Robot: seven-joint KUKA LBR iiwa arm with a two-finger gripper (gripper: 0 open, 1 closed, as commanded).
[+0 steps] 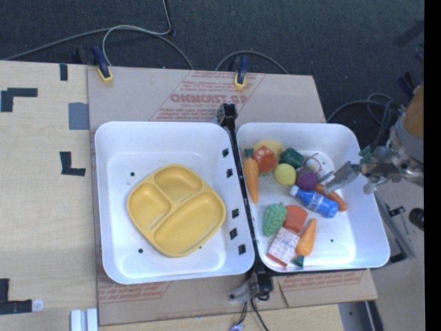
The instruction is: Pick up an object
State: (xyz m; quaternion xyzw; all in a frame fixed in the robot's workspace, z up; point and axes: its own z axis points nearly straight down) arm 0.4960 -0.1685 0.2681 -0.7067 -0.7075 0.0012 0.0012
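Camera view has the gripper [342, 176] over the right bin [344, 138], just beside the blue bottle [316, 201] amid toy food; whether its jaws are apart I cannot tell. Bottle looks light, stiff, slick plastic, so grip across its middle

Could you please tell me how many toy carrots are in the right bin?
2 for sure: one carrot along the bin's left wall, another near the front. An orange piece beside the blue bottle may be a third.
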